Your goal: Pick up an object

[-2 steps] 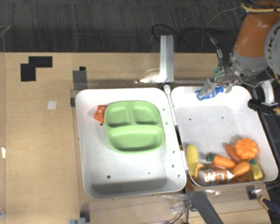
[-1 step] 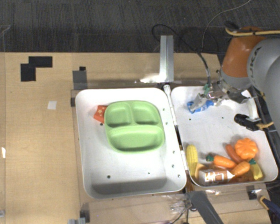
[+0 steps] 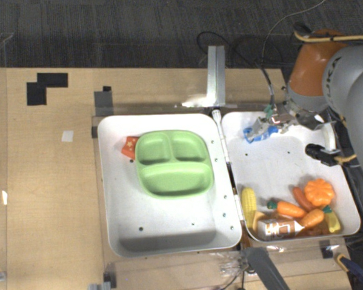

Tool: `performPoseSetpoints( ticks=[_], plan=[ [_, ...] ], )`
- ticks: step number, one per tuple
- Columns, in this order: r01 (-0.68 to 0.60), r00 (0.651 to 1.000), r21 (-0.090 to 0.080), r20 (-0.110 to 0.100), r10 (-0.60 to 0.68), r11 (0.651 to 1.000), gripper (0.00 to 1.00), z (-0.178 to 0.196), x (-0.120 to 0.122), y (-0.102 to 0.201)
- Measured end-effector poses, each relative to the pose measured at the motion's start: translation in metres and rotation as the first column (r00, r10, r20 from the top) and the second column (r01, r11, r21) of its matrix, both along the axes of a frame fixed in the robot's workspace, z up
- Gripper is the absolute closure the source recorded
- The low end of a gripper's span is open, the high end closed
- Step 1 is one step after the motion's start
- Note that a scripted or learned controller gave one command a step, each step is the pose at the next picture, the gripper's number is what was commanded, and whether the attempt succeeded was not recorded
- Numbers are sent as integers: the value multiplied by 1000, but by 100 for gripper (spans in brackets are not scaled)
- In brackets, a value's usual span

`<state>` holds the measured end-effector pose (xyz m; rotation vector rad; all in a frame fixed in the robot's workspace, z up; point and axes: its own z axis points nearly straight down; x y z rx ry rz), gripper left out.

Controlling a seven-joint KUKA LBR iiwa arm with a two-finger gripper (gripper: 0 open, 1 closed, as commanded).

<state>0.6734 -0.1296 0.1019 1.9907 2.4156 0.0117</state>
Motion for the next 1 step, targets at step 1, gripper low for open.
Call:
performPoseSetpoints(
  ticks=[1],
  plan=[
    [-65,998,1,-5,65,998,100,86,-3,60]
  ],
)
